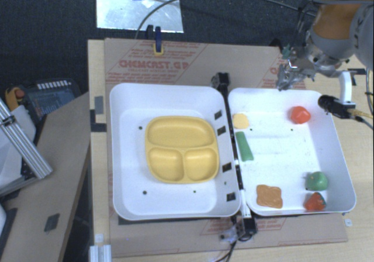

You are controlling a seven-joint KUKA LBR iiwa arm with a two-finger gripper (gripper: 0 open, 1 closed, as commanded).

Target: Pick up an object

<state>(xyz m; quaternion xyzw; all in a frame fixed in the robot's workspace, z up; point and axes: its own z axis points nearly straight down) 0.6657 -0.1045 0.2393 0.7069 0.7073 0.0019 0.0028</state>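
The right bin (327,150) holds several small objects: a red round piece (300,114) at the back, a pale yellow piece (240,120) and a green stick (243,145) near the left wall, an orange flat piece (269,196) at the front, and a green piece (317,181) with a red piece (315,202) at the front right. My gripper (287,79) hangs above the back rim of the right bin, left of and behind the red round piece. Nothing shows between its tips.
The left bin (125,138) holds a yellow compartment tray (181,148). A black clamp bar (231,138) runs between the bins. A black cylinder (333,104) juts over the right bin's far right rim. Cardboard lies under both bins.
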